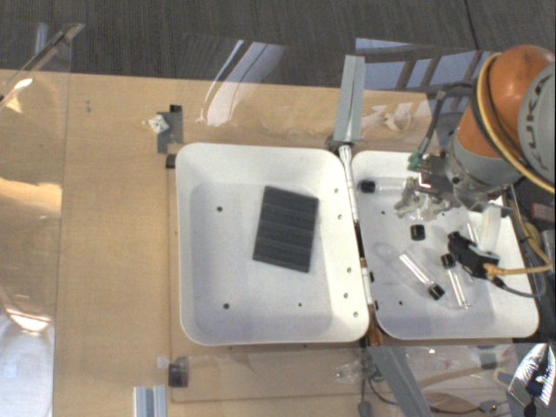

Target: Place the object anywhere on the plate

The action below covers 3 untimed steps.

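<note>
Dark grey and ribbed, the plate [286, 228] lies flat near the middle of the left bin [200, 320], slightly turned, with nothing on it. The right bin [512, 324] holds several small clear tubes with black caps: one [420, 275] near the centre, another [455, 285] just beside it, one [380, 184] by the upper left corner, and a loose black cap [417, 231]. The gripper [423, 200] hangs over the upper part of the right bin, close above the floor; whether it is clenched or released I cannot tell, since glare blurs it.
</note>
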Available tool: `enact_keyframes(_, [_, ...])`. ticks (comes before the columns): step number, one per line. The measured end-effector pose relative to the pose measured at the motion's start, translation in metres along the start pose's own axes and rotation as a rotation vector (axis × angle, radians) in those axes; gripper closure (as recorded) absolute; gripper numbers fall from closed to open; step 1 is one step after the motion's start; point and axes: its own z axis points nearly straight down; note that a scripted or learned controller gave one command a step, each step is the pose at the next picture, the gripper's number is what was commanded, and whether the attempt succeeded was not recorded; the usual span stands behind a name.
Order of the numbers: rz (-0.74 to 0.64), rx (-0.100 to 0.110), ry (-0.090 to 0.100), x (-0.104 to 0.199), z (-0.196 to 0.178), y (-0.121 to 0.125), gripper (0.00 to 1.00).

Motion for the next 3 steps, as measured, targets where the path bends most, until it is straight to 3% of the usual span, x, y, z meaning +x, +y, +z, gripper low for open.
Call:
enact_keyframes(1, [0.008, 0.002, 0.0, 0.093, 0.034, -0.01, 1.0])
enact_keyframes(2, [0.75, 0.004, -0.003, 0.163, 0.034, -0.024, 1.0])
enact_keyframes(3, [0.675, 0.007, -0.005, 0.234, 0.106, 0.027, 1.0])
